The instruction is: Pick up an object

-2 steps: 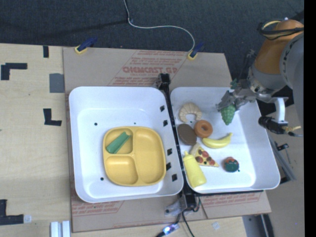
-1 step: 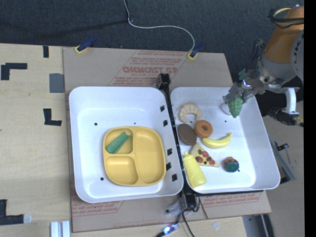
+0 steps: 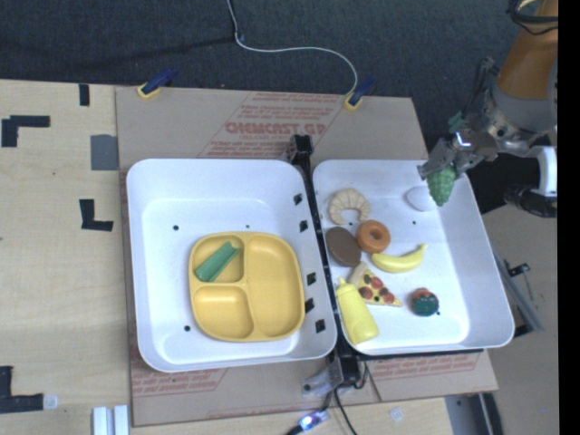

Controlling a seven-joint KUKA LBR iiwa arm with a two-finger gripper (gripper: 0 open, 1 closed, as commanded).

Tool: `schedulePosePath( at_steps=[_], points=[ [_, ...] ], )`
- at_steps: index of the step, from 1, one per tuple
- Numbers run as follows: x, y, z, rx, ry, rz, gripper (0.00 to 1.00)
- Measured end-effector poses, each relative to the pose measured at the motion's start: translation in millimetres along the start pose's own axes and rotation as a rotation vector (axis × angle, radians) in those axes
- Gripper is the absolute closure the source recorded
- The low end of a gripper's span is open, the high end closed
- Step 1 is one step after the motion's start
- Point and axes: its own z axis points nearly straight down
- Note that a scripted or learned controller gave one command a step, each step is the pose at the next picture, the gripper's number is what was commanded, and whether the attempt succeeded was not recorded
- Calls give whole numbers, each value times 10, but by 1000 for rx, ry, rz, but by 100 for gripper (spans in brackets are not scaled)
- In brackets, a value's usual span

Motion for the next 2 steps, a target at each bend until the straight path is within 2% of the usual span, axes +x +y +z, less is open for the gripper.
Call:
schedulePosePath(
  at_steps=[1,2],
  points=[
    [315,-398,113,7,1,-1,100],
    [661,-719,24,6,1,-2,100]
  ],
)
